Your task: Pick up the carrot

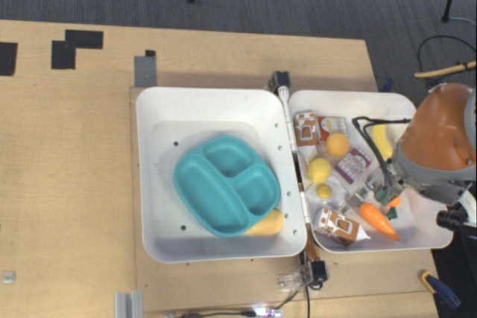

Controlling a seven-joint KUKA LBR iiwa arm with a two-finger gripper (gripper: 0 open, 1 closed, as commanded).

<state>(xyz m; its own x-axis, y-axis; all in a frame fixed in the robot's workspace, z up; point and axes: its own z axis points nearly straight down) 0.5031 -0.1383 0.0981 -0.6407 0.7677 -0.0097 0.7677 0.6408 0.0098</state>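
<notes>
You've got the arm (440, 141) over the right bin (406, 102), w/ the left bin (149, 160) holding the teal divided plate (226, 184). The carrot (378, 221) lies in the right bin's near corner, slanting, just beside a small brown carton (339, 226). The gripper (381, 194) sits just above the carrot's thick end, by its green top; can't tell how far open it is, and nothing shows in its grasp. To do this well, I'd come down over the carrot's middle, fingers across its length, clear of the carton & the yellow lemon (319, 170).
</notes>
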